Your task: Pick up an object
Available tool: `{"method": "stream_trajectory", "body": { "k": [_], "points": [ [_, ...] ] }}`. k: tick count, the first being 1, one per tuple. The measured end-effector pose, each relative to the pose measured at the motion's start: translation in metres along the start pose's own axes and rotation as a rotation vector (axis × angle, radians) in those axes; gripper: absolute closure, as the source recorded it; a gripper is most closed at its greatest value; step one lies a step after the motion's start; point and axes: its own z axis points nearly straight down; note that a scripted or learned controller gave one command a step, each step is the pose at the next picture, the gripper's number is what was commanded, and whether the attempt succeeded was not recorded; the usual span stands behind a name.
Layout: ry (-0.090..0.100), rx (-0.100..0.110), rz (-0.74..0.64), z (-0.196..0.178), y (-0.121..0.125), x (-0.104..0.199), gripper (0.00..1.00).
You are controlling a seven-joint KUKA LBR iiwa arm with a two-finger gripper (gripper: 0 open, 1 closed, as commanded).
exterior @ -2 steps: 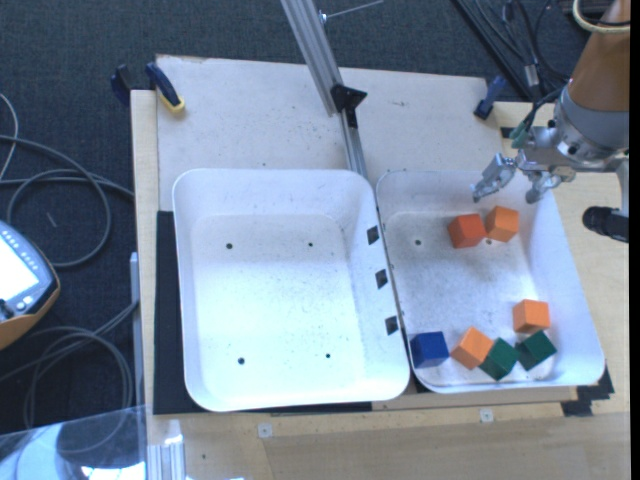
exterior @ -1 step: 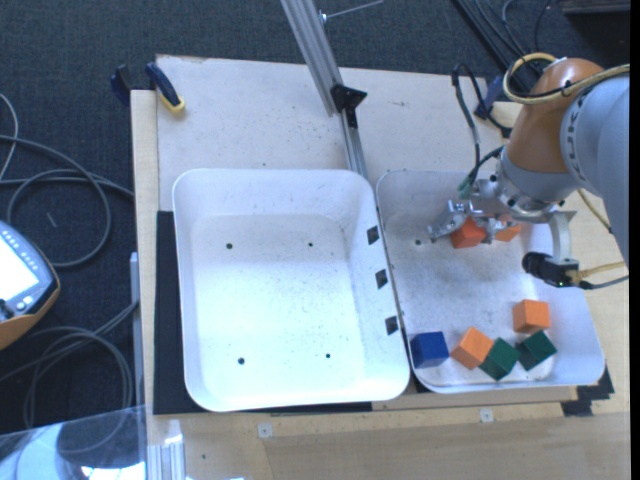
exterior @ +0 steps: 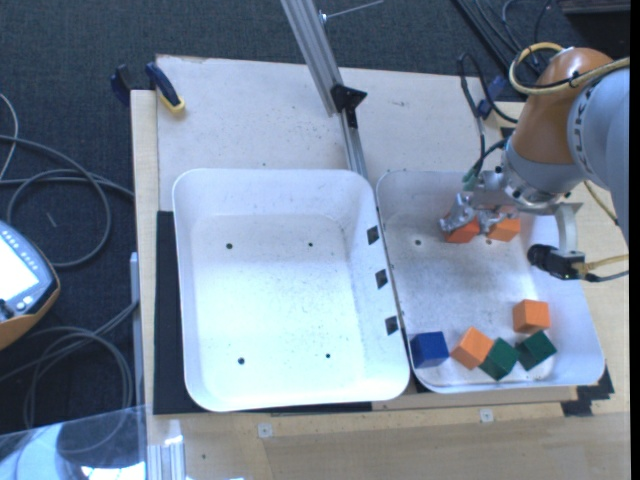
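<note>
An orange block is seen in the upper part of the right bin, directly under the gripper; a second orange block lies just beside it to the right, partly covered by the gripper body; the metal fingers are lowered onto the first block, but whether they are spread or pressed together cannot be told, nor can it be told that the block sits between them. The gripper is carried by the grey arm, whose orange band is seen above the wrist at the right of the view; a black cable end hangs just below the wrist, over the bin's right rim.

Along the lower edge of the same bin a cluster of blocks is gathered: a blue block at the left; an orange block beside it; a green block touching that one; a darker green block further right; and another orange block just above these. The left bin is set against the right bin, with black clips along the shared edge; a metal rail runs slantwise down to the gap between the bins; a blue and yellow tool lies at the bench's far left corner.
</note>
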Motion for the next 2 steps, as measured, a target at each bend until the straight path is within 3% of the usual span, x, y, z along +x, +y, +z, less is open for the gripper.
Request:
{"method": "stream_trajectory", "body": {
  "k": [1, 2],
  "points": [
    [0.002, -0.007, -0.005, -0.094, -0.015, 0.077, 1.00],
    [0.003, -0.001, -0.006, -0.088, -0.001, 0.148, 1.00]
  ]
}}
